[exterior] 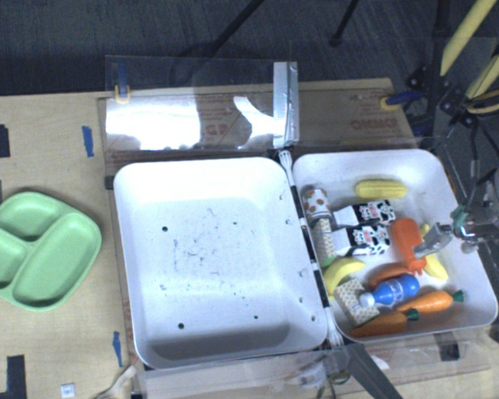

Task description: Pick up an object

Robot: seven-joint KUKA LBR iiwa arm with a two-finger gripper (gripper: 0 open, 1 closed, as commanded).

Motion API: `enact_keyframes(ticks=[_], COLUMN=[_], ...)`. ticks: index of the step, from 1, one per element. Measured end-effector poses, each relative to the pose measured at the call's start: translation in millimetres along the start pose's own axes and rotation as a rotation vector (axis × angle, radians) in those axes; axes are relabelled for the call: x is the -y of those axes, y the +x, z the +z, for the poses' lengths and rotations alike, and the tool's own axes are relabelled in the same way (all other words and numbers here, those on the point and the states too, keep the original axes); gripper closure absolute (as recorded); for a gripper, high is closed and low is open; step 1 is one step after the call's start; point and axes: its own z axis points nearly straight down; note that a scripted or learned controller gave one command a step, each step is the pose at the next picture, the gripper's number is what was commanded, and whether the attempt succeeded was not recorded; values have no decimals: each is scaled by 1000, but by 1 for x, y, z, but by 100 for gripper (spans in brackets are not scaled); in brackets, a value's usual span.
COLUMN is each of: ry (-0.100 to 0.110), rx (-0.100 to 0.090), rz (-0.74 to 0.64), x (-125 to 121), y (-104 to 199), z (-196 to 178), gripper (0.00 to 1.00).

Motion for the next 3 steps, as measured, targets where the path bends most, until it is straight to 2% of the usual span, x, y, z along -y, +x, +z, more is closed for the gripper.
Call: enact_keyframes(ticks=[1,2,3], ry=[-15,-13,-1], rx=[6,4,0], rz=[-200,-198,123], x=[2,3,-8], y=[4,5,-31], z=[86,79,83], gripper=[0,100,100])
